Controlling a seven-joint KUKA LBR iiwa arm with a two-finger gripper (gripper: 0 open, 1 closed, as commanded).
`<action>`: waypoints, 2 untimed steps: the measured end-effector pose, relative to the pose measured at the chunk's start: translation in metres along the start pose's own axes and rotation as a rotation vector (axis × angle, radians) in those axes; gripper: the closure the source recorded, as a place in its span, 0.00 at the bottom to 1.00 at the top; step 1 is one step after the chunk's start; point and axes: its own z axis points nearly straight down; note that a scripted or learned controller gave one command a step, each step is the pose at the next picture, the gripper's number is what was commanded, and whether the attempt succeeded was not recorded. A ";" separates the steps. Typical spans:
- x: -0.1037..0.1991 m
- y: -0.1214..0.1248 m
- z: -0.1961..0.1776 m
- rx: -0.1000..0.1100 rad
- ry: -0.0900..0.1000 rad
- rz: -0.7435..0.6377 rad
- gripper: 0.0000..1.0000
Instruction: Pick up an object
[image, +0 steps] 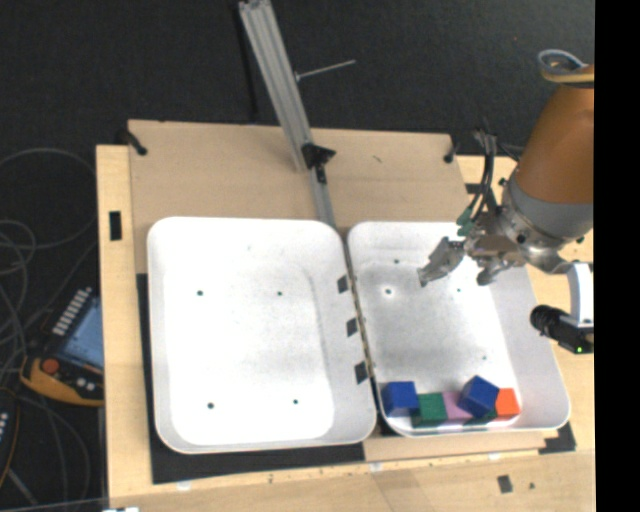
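**Five blocks at the near edge, gripper above**

Along the near wall of the right-hand shallow white plastic bin (520, 330) lie five small blocks: two blue (400, 395) (480, 394), one green (431, 407), one pale purple (457, 408), one orange (507, 402). Farther back, the grey two-finger gripper (460, 262) hangs over bare bin floor, fingers seemingly spread and holding nothing, though blurred.

A pale wooden surface (250, 170) on a dark floor (100, 70), seen from above.

Far left of the tool, black cables (30, 230) loop over the floor beside a handheld controller (75, 345) with an orange edge. A grey metal rail (285, 90) slants across the surface's far edge, up and left of the tool.
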 end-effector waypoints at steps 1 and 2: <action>-0.038 0.030 0.176 0.009 -0.001 -0.008 0.00; 0.003 0.008 0.060 -0.004 0.000 -0.015 0.00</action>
